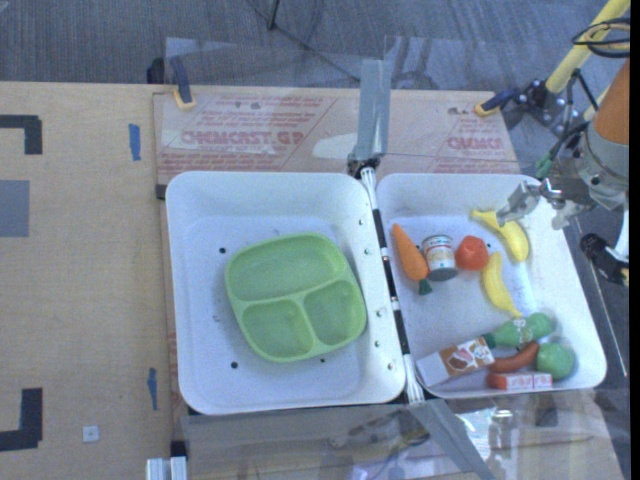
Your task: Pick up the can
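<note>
The can is small, with a pale label and a dark top. It stands in the middle of the right bin, between an orange carrot and a red tomato, close to both. My gripper hangs above the bin's far right corner, up and to the right of the can and well apart from it. It is open with nothing between its fingers. A yellow banana lies just below it.
A second banana lies right of the can. Green vegetables, a red sausage and a small carton crowd the bin's near right corner. The left bin holds a green divided plate.
</note>
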Controlling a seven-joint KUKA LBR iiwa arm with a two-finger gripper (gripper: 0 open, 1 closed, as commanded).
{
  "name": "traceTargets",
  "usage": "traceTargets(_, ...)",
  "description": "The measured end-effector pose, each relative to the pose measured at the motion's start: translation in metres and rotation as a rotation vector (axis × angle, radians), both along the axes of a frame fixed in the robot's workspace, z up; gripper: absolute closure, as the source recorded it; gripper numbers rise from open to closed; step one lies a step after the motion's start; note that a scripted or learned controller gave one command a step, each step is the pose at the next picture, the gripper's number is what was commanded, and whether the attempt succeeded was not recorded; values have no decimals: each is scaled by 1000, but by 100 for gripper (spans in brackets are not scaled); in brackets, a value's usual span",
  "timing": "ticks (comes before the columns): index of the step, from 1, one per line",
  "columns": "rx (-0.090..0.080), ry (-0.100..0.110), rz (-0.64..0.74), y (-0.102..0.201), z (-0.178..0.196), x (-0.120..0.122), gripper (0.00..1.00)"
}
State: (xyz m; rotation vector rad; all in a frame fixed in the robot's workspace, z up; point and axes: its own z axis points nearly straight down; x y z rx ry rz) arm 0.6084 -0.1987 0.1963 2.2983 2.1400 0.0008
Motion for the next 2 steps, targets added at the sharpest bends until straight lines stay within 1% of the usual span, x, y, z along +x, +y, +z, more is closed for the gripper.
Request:
traceTargets(1, -1, -2, 51, 2, 68, 9, 0)
traceTargets(2, 1, 1, 93, 61, 30, -21, 0)
